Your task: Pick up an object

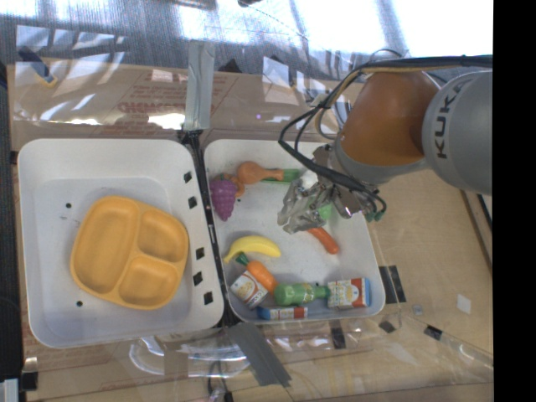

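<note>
Banana point(254, 246) sits below-left of your pincer point(299, 212), which hangs low in the right bin point(375, 258); whether it's open or holding anything, you can't tell. Carrot point(323, 239) lies just right. Approach step; next, you'd need to centre over one item.

camera view: fixed overhead | slanted down | both bins point(201, 153) framed

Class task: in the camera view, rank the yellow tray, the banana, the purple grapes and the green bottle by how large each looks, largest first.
1. Yellow tray, by far the largest.
2. Banana.
3. Green bottle and purple grapes: these look alike in size, the bottle longer, the grapes wider, so I would not rank them.
</note>
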`<control>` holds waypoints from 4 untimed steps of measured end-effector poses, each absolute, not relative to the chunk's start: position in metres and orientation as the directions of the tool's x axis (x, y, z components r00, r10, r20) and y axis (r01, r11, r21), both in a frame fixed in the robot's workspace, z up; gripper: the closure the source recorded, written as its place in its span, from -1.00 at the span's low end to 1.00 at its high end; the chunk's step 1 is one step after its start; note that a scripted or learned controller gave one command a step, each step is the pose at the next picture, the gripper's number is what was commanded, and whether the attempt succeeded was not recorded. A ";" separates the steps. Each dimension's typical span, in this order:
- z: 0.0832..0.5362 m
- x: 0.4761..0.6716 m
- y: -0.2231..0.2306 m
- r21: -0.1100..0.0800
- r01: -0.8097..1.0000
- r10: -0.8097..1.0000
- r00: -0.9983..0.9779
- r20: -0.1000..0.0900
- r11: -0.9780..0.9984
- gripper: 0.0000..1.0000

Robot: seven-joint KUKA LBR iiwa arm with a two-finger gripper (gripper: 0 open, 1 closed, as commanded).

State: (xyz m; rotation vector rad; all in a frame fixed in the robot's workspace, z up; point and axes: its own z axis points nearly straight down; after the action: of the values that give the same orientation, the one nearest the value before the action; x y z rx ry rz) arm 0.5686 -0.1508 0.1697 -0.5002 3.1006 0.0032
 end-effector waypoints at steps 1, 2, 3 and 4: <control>0.209 0.633 -0.145 -0.002 -0.231 -0.231 -0.973 -0.006 0.973 1.00; 0.203 0.658 -0.185 -0.003 -0.439 -0.439 -0.898 -0.003 0.898 1.00; 0.205 0.659 -0.209 -0.005 -0.577 -0.577 -0.817 -0.005 0.817 1.00; 0.212 0.659 -0.208 -0.006 -0.850 -0.850 -0.527 -0.003 0.527 1.00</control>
State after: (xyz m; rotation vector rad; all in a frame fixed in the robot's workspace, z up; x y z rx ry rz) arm 0.6586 -0.2082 0.2118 -1.5256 2.7398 -0.0050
